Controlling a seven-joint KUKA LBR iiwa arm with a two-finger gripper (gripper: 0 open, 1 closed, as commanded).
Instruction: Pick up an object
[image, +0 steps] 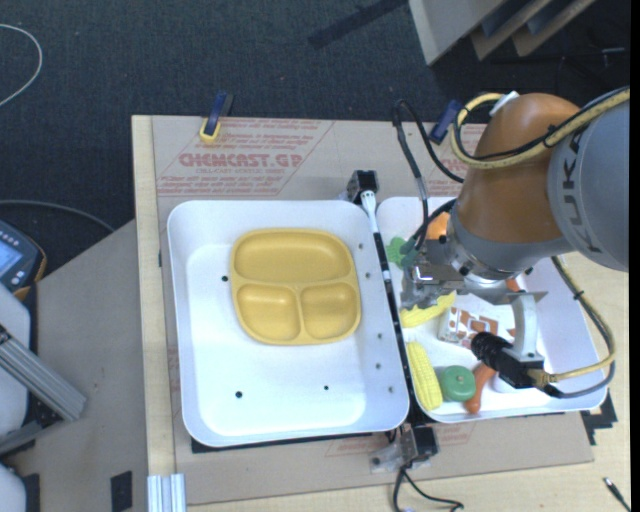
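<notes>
In the right bin, my gripper hangs low at the bin's left side, under the orange wrist band. Right below it lies a yellow piece. A green item sits just beyond the gripper, by the bin's left wall. To its right lies a small red-and-white patterned box. Nearer the front are a yellow corn cob, a green round piece and an orange carrot-like piece. The arm hides the back part of this bin.
A yellow divided plate lies in the left bin, towards its back. A black rail runs between the two bins. Cables loop across the right bin's front right.
</notes>
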